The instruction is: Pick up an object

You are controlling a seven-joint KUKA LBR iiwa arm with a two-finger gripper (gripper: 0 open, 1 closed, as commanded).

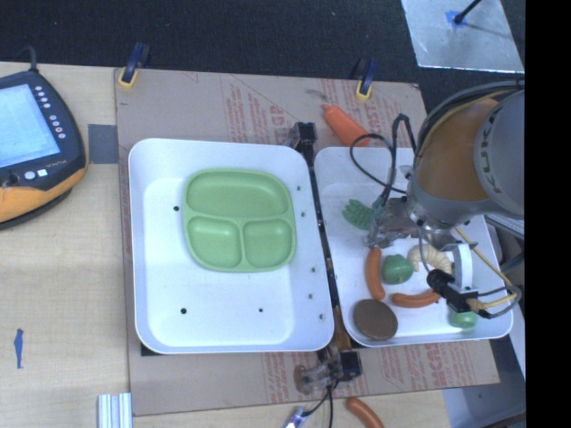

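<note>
you see the gripper (399, 229) low in the right bin (357, 172) — just above the orange sausage (374, 275) — its grip you cannot tell.

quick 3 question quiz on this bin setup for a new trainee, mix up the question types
1. True or false: the green divided plate lies in the left bin.
2. Which item lies on the cardboard beyond the right bin's far rim?
A. brown disc
B. carrot
C. green leafy piece
3. Fill in: the brown disc sits near the right bin's ____ left corner.

Key
1. True.
2. B, the carrot; the green leafy piece lies inside the right bin.
3. Near, meaning the corner closest to the view's bottom edge.
</note>
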